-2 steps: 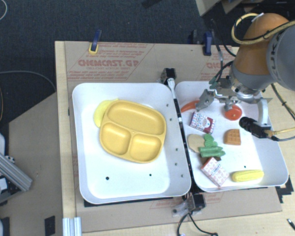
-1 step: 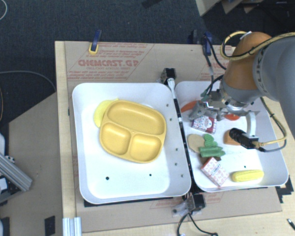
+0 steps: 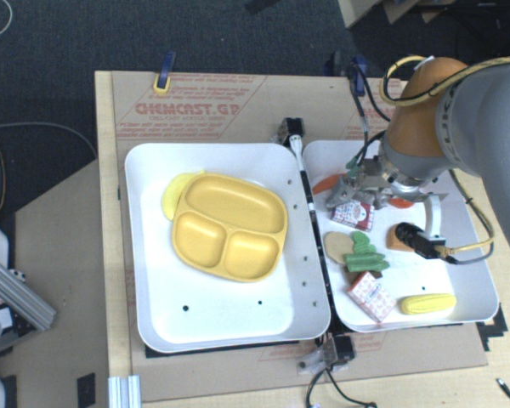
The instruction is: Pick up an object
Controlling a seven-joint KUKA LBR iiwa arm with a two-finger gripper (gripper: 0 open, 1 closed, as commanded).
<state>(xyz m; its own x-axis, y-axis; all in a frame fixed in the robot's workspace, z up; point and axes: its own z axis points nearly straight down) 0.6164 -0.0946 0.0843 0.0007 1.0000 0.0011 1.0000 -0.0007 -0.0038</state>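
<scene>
Red-and-white printed packet under the pincer; pincer's opening impossible to tell

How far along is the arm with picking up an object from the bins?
Nothing looks lifted yet. The end effector is down in the right white bin, over a small red and white carton. The green toy piece, yellow plastic corn cob and second red and white carton all lie on the bin floor. Grasping and raising one remain.

You can't see the gripper fingers' state; the arm hides part of the orange item beneath it.
</scene>
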